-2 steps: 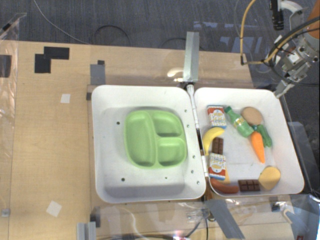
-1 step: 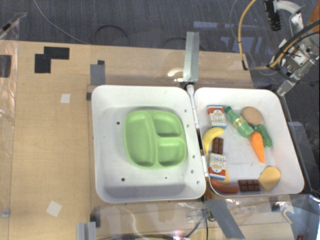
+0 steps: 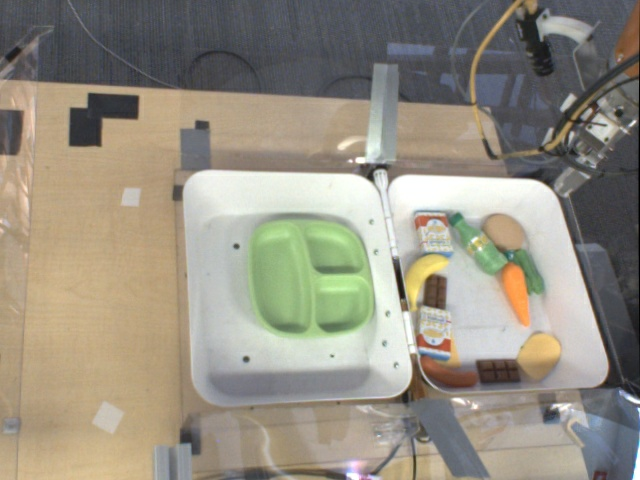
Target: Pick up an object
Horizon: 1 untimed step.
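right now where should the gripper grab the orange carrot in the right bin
Probably across the thick orange body of the orange toy carrot with green leaves, near its middle, coming straight down from above. It lies flat and nearly lengthwise, tip toward the near edge, with bare white bin floor on both long sides for the fingers. The green plastic bottle crowds its leafy end.

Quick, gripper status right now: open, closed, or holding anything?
Gripper: cannot be told. It sits at the view's upper right, outside the right bin, amid cables, and no object is seen in it.

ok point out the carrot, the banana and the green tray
carrot (image 3: 516, 294), camera view, middle of its orange body
banana (image 3: 424, 271), camera view, its yellow curve
green tray (image 3: 285, 278), camera view, floor of its large left compartment
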Tool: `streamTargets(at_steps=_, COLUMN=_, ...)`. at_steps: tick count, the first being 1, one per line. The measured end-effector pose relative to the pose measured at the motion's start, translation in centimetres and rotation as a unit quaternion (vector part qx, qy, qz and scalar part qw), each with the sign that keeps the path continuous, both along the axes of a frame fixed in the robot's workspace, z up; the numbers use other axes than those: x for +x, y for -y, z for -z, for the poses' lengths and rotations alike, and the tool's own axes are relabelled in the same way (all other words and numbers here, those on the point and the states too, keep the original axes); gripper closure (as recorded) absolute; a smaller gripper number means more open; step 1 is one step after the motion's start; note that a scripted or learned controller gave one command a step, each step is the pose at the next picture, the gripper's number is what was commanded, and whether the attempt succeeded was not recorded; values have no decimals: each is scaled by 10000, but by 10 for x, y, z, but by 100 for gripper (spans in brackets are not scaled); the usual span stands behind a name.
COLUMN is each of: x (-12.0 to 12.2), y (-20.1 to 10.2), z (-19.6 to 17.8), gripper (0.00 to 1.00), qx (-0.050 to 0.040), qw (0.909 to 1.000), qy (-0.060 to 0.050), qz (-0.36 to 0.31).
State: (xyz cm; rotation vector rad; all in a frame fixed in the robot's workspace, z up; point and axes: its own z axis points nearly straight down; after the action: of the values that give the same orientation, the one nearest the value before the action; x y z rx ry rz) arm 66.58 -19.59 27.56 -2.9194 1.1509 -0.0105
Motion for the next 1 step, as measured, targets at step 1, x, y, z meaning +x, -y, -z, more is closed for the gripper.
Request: streamTargets(at_steps=1, x=5, y=4, z=-2, gripper=100, qx=-11, qw=9916, qy=0, qz=-1292)
